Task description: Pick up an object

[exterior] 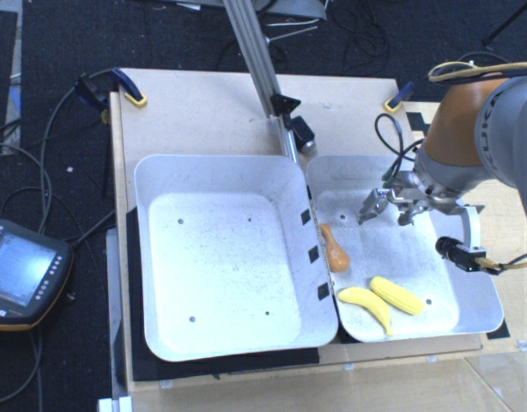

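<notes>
In the right bin (358,178), an orange pear-shaped toy (334,249) lies against the left wall. A yellow banana (366,304) and a yellow corn-like piece (396,295) lie side by side near the front wall. My gripper (386,212) hangs over the upper middle of this bin, up and to the right of the orange toy. Its two fingers stand spread apart with nothing between them. The arm's orange band (457,123) shows above it at the right.
The left bin (160,178) lies beside the right one. A slanted metal pole (259,58) ends at the bins' shared back edge. A teach pendant (23,273) rests on the floor at the left. Clamps (126,88) grip the bench's back corners.
</notes>
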`<state>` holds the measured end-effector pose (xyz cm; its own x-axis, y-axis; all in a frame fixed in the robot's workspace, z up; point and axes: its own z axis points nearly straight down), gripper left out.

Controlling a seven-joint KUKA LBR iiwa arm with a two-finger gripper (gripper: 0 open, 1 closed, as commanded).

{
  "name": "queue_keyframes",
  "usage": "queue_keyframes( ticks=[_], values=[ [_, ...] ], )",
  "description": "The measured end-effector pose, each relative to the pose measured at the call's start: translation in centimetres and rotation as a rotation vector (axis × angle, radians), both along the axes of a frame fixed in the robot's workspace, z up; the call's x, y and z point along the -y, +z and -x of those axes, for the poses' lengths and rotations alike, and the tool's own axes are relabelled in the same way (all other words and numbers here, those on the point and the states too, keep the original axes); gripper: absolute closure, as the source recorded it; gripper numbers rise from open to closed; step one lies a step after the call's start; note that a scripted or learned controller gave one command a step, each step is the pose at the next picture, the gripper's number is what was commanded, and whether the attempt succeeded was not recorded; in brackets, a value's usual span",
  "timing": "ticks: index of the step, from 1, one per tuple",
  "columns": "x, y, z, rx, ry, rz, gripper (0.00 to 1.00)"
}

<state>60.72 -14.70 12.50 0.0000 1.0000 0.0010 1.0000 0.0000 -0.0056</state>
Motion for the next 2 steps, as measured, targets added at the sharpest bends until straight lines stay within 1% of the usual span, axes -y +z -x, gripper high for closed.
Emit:
queue_keyframes(
  ticks=[1,2],
  values=[
    [-0.1,-3.1,0.1,0.003,0.0,0.001,0.0],
    [0.0,-1.9,0.0,0.006,0.0,0.001,1.0]
  ],
)
